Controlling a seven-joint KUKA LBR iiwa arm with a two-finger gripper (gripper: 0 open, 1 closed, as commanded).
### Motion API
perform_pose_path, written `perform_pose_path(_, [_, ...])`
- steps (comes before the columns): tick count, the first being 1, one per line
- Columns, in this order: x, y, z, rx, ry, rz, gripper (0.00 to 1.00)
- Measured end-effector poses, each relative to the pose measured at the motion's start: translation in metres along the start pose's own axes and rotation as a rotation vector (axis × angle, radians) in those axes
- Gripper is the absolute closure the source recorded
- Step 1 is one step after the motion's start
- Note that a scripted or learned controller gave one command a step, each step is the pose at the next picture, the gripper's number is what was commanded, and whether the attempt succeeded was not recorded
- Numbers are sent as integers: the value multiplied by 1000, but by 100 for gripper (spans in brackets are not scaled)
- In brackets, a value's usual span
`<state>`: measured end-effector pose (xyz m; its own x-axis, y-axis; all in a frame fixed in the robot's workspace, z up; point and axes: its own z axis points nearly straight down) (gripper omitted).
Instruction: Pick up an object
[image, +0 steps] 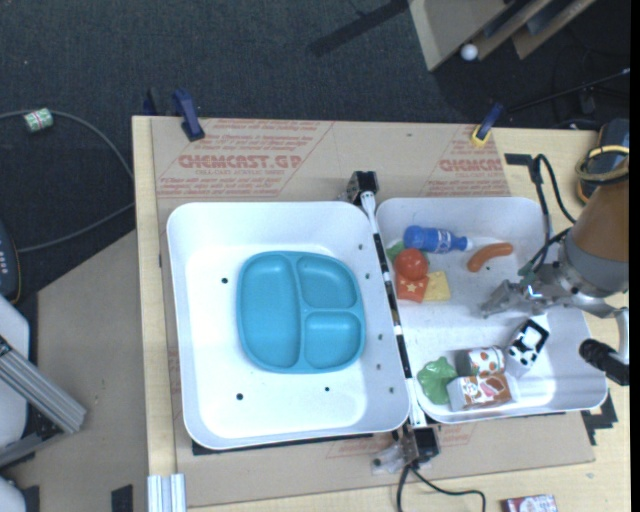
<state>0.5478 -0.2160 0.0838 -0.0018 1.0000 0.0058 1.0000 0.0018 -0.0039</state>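
Nearest the camera in the right bin (560, 398) lie a small printed carton (483, 391) and a green toy (436, 378), side by side against the near wall. Just beyond them sits a black-and-white block (527, 344). Over the bin's middle right the gripper (497, 299) hangs with its fingers spread apart and nothing between them, just above the bin floor. Farther back rest a yellow piece (436, 287) touching a red toy (411, 271), an orange sausage (489, 256) and a blue bottle (434, 240). The left bin (200, 400) holds a blue divided tray (300, 310).
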Motion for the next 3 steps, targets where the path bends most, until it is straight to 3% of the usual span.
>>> perform_pose_path(1, [-3,-29,-1,-3,2,-2,0])
perform_pose_path(2, [-5,-29,-11,-5,-3,0,100])
perform_pose_path(3, [69,-18,-78,-7,-6,0,100])
